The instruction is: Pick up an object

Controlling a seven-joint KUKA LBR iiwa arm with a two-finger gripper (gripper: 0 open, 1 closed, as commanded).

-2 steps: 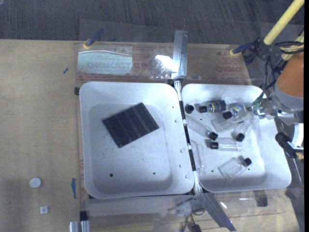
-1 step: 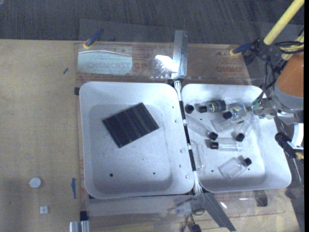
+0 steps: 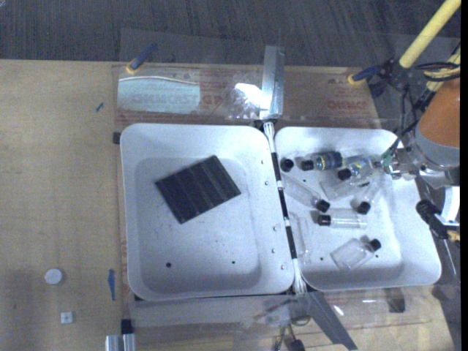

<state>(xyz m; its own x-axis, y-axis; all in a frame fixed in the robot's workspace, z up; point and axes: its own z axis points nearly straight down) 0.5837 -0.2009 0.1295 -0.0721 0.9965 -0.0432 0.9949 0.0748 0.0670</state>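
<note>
Several clear black-capped vials (image 3: 344,221) lie scattered in the right bin (image 3: 420,269); a dark ribbed pad (image 3: 197,189) lies flat in the left bin (image 3: 139,269). Farther back, the gripper (image 3: 391,163) hovers near the right bin's far edge; whether it grasps anything cannot be told.

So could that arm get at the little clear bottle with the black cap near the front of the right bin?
Probably yes. The bottle lies by itself on the floor of the right bin, with nothing over it, and the arm is at that bin's right edge, so the way looks open.
</note>
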